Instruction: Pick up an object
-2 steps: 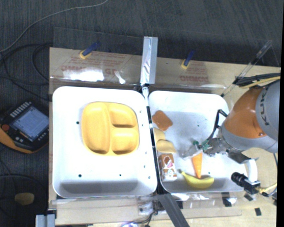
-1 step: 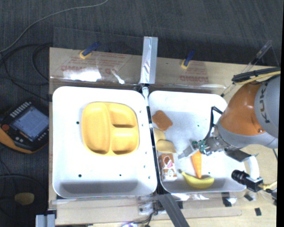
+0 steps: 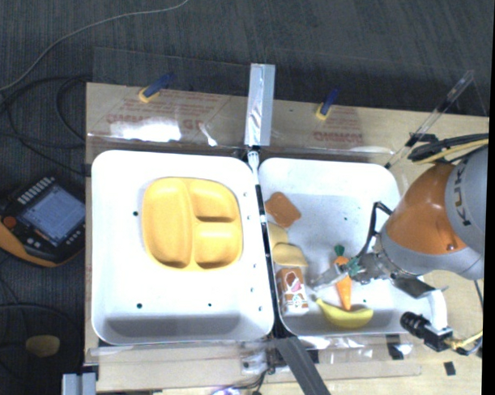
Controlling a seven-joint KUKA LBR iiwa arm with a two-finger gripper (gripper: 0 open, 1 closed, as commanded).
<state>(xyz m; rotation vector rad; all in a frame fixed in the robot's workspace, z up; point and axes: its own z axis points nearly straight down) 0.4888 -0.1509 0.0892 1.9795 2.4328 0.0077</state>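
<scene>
We read the carrot [image 3: 343, 290] as the likely target: small, orange, tapered, green top, lying in the right bin [image 3: 329, 175] around 5 o'clock. It touches the banana [image 3: 345, 314], a smooth yellow curve just below it at 6 o'clock. The gripper [image 3: 348, 269] sits right over the carrot's top end; we cannot tell if the fingers are open or closed, too small and cluttered there.

To do this well, in our judgement: come down centred on the carrot's thick end, close across its narrow width, lift straight up so the banana doesn't drag along.

At the carrot's 9 o'clock, a small printed carton [image 3: 292, 289], boxy and flat-faced. Above that, a pale rounded bread-like piece [image 3: 288, 254] and a flat orange-brown piece [image 3: 282, 208] at 11 o'clock. All look like light plastic toys.

Left bin [image 3: 114, 309] holds a yellow divided tray [image 3: 191, 223], glossy, rounded corners. Both bins are shallow white plastic on a pale wooden tabletop [image 3: 468, 378].
</scene>
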